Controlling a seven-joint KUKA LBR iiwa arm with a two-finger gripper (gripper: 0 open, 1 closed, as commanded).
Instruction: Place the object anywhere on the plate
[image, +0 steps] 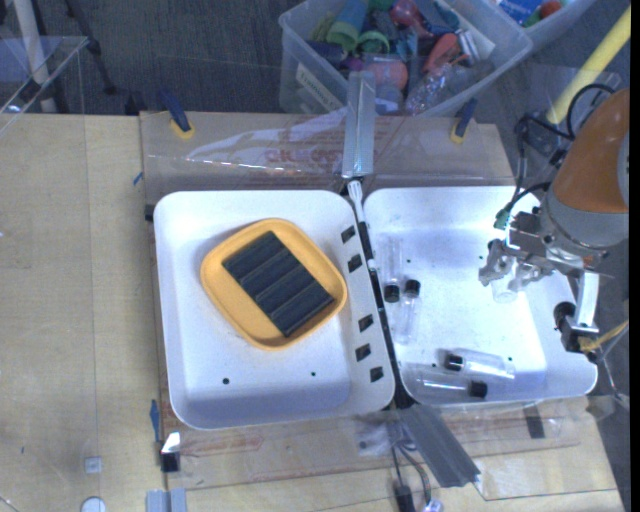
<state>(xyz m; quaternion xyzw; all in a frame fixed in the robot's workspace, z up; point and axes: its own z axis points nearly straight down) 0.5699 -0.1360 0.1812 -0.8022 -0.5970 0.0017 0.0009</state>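
Item: dark ribbed rectangular object (278, 283), four or five parallel ridges on its upper face, lying flat and skewed to the bin's edges. Location: on the yellow plate (222, 290), roughly central, wholly inside the rim. No label or writing can be made out on it.

Plate: yellow-orange, rounded-square, shallow. It sits in the left white bin (190, 375), toward the upper middle, with bare bin floor on all sides.

Divider: the two bins meet along a raised ridge carrying a row of small dark tabs (360, 292).

Right white bin (440, 225): contains two small dark-capped pieces (400, 290) close to the divider, and a clear tube-like item with dark ends (470, 368) lying near the front wall. Details too small to identify further.

Gripper (505, 268): metallic, hovering over the right part of the right bin, well apart from the plate. Whether it is open or closed cannot be told; nothing is seen held in it. Above it, the arm's orange band (598, 165) and grey wrist enter from the right.

Surroundings: wooden bench (70, 300); a clear plastic sheet (290, 150) behind the bins bears faint reddish printing, illegible. A transparent tub of mixed coloured items (400, 45) stands at the back. Blue clamps (178, 120) hold the sheet's edge.
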